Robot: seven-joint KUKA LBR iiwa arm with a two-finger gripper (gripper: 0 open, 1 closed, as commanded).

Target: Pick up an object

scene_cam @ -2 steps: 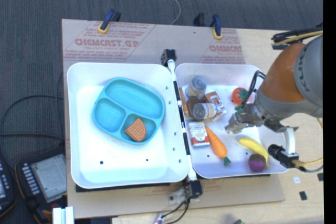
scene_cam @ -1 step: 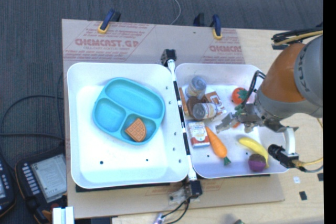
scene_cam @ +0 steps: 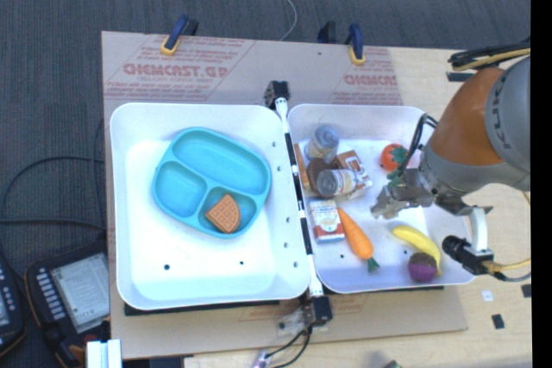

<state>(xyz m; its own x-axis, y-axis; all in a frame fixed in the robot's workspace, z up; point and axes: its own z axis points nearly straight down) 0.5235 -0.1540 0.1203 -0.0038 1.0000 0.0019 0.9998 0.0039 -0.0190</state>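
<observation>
Two shallow white bins are sitting side by side on the bench, and nearest to me the right white bin [scene_cam: 362, 282] is holding the clutter. A round purple fruit [scene_cam: 421, 268] is lying by its front right corner, with a curved yellow banana [scene_cam: 417, 239] just beside it and an orange carrot with a green tip [scene_cam: 356, 236] a little to the left. A small red and white carton [scene_cam: 324, 219] is lying just left of the carrot. The grey arm's two-finger gripper [scene_cam: 390, 201] is hanging low over the middle of that bin, between the carrot and a small red tomato [scene_cam: 393, 157]; whether its fingers are spread or pinching I cannot tell. Two grey-lidded jars [scene_cam: 329, 182] are lying further back. The left white bin [scene_cam: 129, 211] is carrying a blue divided plastic plate [scene_cam: 211, 171], and an orange waffle-patterned biscuit [scene_cam: 224, 213] is resting in its small compartment.
</observation>
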